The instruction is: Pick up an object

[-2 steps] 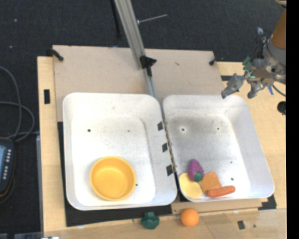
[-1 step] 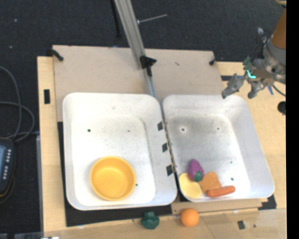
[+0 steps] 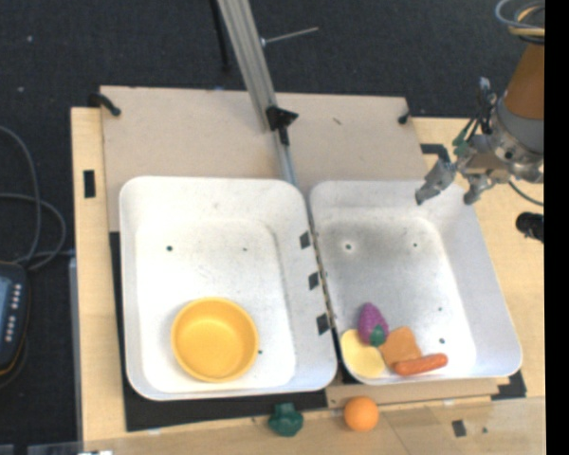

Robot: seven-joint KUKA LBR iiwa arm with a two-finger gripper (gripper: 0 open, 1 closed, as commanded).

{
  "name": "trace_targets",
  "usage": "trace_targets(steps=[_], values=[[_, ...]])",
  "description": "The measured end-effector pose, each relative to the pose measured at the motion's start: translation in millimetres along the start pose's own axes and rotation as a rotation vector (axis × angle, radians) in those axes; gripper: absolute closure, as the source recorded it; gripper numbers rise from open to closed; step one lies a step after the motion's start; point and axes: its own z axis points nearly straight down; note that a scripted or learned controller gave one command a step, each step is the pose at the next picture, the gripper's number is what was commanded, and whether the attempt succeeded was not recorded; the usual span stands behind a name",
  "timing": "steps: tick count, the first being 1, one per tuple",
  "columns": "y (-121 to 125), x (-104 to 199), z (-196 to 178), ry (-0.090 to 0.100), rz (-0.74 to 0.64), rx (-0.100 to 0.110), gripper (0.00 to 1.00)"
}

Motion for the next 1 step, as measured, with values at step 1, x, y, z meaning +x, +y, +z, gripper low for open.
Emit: trace_targets(steps=[1], values=[[-6.3,-8.2,58.9,0.001,0.0,0.002,0.0]])
